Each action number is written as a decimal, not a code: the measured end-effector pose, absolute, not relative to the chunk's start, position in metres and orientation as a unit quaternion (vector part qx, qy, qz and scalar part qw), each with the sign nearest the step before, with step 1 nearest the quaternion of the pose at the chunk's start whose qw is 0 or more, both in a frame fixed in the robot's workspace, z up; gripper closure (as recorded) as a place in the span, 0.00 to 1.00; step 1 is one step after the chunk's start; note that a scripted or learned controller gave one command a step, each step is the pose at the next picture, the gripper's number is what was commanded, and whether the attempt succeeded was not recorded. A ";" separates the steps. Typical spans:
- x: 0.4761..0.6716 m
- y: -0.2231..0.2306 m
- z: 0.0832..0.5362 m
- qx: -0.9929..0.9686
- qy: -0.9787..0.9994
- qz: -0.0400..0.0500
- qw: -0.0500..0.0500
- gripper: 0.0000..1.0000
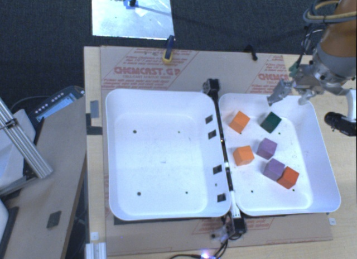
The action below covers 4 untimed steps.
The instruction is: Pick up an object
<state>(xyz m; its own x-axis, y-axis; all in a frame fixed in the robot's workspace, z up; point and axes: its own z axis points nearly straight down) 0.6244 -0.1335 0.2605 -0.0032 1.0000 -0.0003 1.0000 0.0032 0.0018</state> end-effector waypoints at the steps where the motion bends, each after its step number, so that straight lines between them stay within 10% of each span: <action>1: 0.631 -0.189 0.132 0.708 0.706 -0.003 -0.003 0.00; 2: 0.588 -0.208 0.082 0.708 0.707 -0.002 -0.002 0.00; 3: 0.593 -0.207 0.096 0.707 0.708 0.001 0.003 1.00; 4: 0.527 -0.139 0.083 0.705 0.709 0.000 -0.003 1.00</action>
